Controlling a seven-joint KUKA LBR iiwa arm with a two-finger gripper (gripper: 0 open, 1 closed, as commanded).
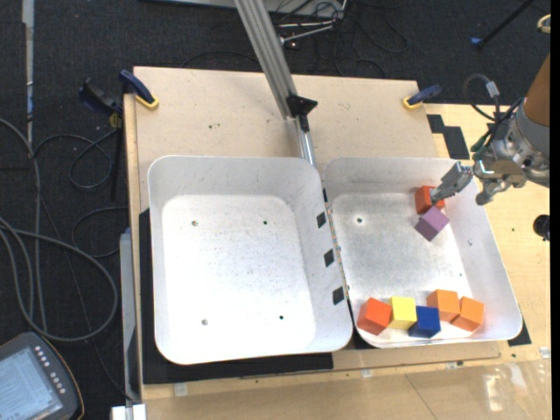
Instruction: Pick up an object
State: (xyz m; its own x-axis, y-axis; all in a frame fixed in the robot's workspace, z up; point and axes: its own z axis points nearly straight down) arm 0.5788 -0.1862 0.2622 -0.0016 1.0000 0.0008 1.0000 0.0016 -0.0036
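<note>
My gripper (470, 186) hangs over the right bin (385, 191) near its far right rim, open, with nothing between its fingers. Its left finger (453, 182) points down toward a red block (424, 199), which sits just to the lower left of it. A purple block (431, 224) lies tilted right below the red one, touching or nearly touching it. Along the bin's front wall sits a row of blocks: an orange-red one (374, 315), a yellow one (403, 310), a blue one (426, 321) and two orange ones (444, 303) (471, 312).
The left bin (175, 191) adjoins the right one. A slanted metal pole (267, 46) runs from the top down to the seam between the bins. Clamps (140, 90) (422, 96) grip the board's far corners. Cables lie on the floor at left.
</note>
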